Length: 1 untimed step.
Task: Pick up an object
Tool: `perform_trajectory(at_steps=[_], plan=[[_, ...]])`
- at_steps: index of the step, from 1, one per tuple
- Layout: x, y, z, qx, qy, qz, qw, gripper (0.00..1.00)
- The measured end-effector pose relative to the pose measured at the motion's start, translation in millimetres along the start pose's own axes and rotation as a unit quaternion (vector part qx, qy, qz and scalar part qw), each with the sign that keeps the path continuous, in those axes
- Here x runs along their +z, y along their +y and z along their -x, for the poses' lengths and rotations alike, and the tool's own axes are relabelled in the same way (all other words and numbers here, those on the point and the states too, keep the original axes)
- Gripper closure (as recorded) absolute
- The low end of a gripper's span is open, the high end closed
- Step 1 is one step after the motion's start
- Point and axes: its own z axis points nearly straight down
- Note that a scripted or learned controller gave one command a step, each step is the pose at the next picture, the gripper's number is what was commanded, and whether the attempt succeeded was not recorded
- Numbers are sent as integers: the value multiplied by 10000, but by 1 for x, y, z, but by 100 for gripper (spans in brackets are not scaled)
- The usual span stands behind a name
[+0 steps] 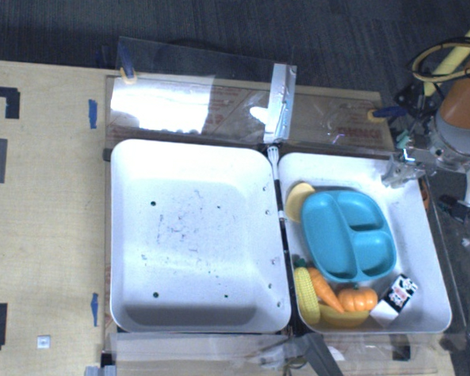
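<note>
Whether the gripper (396, 172) is open or closed I cannot tell; nothing shows in its grasp. Nearest me in the right bin (435, 263) lie a black-and-white box (402, 293), a carrot (324, 290) and a corn cob (305, 295), close together. Behind them sits a blue plate (349, 234), with a yellow piece (297, 200) at its far left edge. The gripper hangs over the bin's far right corner. I'd judge this the approach: next it must come nearer and descend on one item.

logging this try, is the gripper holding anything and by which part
Nothing seen held. The gripper is at the right bin's far corner, apart from the blue plate.
</note>
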Motion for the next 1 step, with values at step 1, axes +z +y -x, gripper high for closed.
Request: perform_trajectory(at_steps=[1], plan=[[-12,2,-1,-12,-8,29,10000,100]])
